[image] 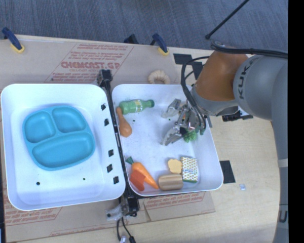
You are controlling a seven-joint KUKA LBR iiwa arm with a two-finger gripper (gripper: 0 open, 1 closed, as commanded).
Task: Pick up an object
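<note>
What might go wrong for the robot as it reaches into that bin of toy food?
The gripper sits over a small green item close to the right bin's wall, so it could bump the wall or pinch the item poorly and drop it. The carrot, the tan block and the patterned box are crowded in the near corner, so a try there could catch two things.

We see the grey metal tool [178, 120] hanging open-fingered above the right white plastic bin [152, 151], with a small green object [191, 134] just beside it and a green plastic bottle [136, 106] near it.
</note>
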